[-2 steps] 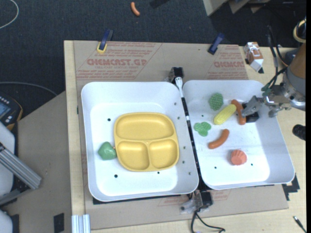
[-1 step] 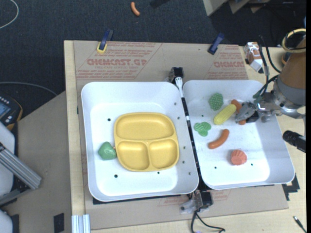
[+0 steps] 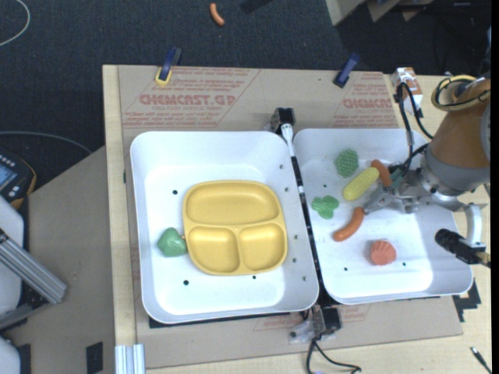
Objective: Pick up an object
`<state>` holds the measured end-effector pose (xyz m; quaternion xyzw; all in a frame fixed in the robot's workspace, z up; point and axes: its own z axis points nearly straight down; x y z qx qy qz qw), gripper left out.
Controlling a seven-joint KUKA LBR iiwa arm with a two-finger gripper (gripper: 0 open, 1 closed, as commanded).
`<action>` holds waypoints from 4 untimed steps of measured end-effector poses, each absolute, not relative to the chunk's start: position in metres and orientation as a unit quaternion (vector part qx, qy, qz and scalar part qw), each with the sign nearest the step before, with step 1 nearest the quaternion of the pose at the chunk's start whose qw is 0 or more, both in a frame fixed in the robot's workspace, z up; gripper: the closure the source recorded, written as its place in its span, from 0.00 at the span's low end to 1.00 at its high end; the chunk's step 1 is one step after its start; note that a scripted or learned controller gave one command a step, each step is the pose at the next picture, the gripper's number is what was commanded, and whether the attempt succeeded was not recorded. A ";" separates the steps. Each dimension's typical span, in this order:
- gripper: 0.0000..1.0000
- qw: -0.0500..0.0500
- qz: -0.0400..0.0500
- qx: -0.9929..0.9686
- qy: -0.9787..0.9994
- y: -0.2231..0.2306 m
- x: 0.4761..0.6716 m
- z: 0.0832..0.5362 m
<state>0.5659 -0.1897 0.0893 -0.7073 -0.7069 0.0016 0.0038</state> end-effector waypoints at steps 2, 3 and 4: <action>1.00 0.000 0.000 -0.707 -0.707 -0.190 0.566 0.096; 1.00 -0.003 -0.001 -0.707 -0.707 -0.198 0.563 0.144; 1.00 -0.003 -0.001 -0.707 -0.707 -0.193 0.560 0.189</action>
